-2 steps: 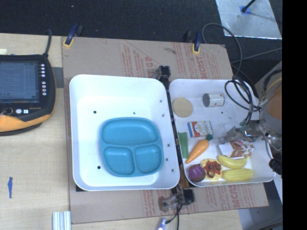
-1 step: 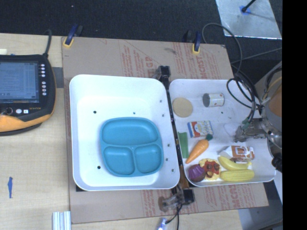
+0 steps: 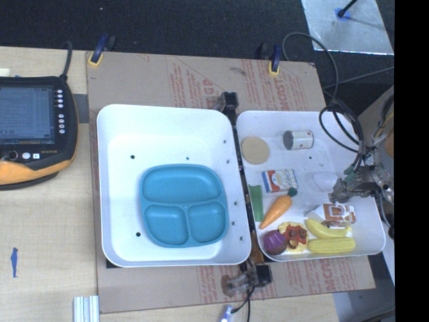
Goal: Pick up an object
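Two bins [image 3: 107, 180] on worktop [image 3: 40, 247]; we saw food toys crowded in right one. Claw [image 3: 347, 188] hung over its right edge above carton [image 3: 338, 213], likeliest pick; grip state untellable. Tray [image 3: 182, 203] filled left bin.

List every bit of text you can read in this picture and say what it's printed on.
None can be read.
Cardboard sheet: red print, too blurred.
Small carton: label too small.
Packet by the gripper: label too small.
Tablet: screen text too small.
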You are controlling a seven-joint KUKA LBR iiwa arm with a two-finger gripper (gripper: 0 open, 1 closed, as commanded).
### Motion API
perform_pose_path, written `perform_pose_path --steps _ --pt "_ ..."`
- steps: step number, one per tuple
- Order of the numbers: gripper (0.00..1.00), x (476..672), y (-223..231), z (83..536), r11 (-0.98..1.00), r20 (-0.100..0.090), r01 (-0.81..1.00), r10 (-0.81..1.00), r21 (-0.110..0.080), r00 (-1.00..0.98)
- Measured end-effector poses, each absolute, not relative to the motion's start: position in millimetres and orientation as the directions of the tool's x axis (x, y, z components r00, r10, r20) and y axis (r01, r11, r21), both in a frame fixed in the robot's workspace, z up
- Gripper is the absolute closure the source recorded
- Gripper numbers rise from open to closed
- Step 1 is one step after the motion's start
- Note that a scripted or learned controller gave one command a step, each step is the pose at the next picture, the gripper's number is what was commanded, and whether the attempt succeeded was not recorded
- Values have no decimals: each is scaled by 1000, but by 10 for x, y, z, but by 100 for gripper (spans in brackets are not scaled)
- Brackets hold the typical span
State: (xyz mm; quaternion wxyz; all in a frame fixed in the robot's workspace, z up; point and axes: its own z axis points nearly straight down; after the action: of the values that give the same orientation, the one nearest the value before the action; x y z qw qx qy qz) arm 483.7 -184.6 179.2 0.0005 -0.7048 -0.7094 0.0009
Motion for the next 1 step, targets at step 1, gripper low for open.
perform_pose_path --steps 1 --pt "100 4764 -1208 1760 8 0 1000 1000 -3 -8"
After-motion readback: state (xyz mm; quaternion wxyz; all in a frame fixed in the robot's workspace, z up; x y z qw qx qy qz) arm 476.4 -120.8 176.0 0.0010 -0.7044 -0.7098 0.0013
